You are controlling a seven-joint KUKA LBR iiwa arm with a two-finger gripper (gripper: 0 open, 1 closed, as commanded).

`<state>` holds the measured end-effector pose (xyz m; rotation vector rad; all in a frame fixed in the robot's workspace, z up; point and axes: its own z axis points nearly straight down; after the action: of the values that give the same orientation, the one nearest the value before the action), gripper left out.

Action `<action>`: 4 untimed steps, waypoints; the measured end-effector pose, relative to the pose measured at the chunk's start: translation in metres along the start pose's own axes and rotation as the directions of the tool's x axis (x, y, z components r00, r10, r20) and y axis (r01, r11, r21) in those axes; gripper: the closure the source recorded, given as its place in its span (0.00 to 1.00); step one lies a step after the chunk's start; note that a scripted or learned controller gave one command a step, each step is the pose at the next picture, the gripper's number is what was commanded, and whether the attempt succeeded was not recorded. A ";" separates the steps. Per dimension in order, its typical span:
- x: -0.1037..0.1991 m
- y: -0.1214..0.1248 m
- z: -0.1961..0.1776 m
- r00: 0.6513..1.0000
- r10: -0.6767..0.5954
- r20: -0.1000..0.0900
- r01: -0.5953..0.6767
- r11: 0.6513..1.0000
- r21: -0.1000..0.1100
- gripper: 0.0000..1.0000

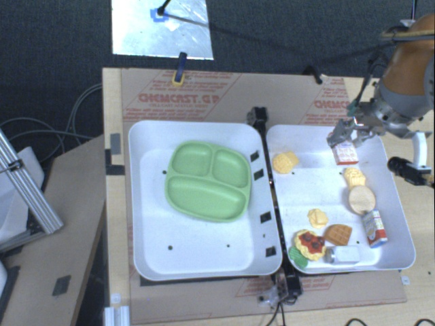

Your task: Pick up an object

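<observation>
1. End effector [348,133]: over the right bin [299,182], just above the red-and-white carton [346,154]; grip state — cannot tell.
2. Risk: my descent tips the carton against the bin wall, or nudges the yellow piece [353,176] beside it.

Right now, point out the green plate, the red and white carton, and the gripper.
green plate [207,182], camera view, on its large front compartment.
red and white carton [347,154], camera view, on its top face.
gripper [345,134], camera view, at its tip above the carton.
</observation>
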<state>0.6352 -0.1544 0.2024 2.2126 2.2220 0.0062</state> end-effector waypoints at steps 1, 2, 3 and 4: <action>0.000 0.001 -0.024 1.000 0.000 0.000 0.000 1.000 0.002 1.00; 0.048 -0.004 -0.033 1.000 -0.005 -0.003 0.005 1.000 0.004 1.00; 0.097 -0.001 -0.029 1.000 -0.005 -0.003 0.005 1.000 0.005 1.00; 0.140 -0.013 -0.021 1.000 -0.005 -0.003 0.005 1.000 0.007 1.00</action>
<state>0.6210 -0.0143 0.2232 2.2124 2.2320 0.0021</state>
